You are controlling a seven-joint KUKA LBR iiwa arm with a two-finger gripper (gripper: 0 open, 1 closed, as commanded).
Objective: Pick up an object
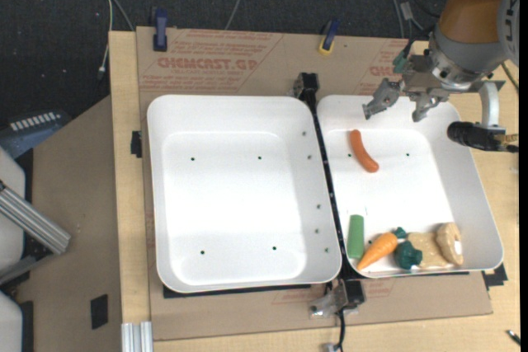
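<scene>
At the upper right of the frame, the gripper hangs with its fingers spread, pinching nothing. A sausage lies just below it in the right bin, apart from the fingers.

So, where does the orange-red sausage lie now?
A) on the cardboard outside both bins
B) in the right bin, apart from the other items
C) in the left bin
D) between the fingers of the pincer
B: the sausage lies alone in the upper part of the right bin, below the pincer, with the other items along the near edge.
</scene>
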